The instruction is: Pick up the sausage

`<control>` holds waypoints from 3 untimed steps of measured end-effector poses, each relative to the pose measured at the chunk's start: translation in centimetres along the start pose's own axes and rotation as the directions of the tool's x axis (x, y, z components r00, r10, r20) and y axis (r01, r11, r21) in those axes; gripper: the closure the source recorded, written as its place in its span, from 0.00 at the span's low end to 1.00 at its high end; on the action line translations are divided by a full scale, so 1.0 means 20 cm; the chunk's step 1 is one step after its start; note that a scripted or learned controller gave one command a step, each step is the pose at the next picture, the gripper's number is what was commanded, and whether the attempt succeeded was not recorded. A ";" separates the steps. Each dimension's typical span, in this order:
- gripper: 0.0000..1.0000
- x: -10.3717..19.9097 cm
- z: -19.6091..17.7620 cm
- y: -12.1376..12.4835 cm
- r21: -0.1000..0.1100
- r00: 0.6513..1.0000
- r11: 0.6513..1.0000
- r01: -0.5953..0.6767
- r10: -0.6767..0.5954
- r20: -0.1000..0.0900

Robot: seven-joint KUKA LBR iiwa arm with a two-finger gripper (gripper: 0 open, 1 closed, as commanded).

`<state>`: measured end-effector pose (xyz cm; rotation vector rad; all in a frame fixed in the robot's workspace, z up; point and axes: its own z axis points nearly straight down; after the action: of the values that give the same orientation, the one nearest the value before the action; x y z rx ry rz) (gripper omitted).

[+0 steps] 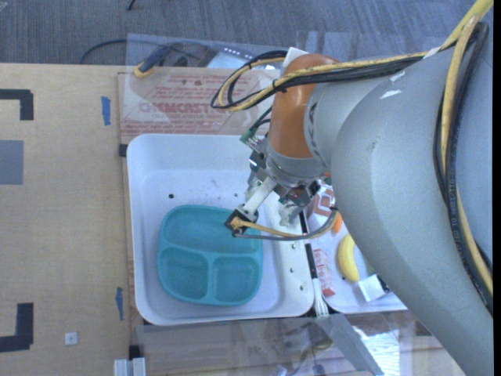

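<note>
My gripper (291, 204) hangs over the divider between the two white bins, just right of the left bin (149, 171). The grey arm and its orange band cover most of the right bin. A small reddish-brown piece (322, 205) peeks out right beside the gripper; it may be the sausage, but most of it is hidden. Nothing can be seen between the gripper's tips.
A teal divided plate (207, 269) lies in the left bin's front half. In the right bin (313, 308), a yellow banana (348, 258), an orange bit (337, 222) and a red-and-white packet (322, 274) show beside the arm. A wooden bench lies to the left.
</note>
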<state>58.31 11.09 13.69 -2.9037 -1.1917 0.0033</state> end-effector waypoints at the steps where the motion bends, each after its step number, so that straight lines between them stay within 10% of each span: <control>1: 1.00 0.28 0.03 -0.28 -0.001 0.992 0.992 0.129 -0.129 0.003; 2: 1.00 0.36 -0.49 -0.31 -0.001 0.957 0.957 0.292 -0.292 0.004; 3: 1.00 0.40 0.14 -0.38 -0.005 0.988 0.988 0.157 -0.157 -0.003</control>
<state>58.58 22.12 10.88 -2.8035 -1.4172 -0.0047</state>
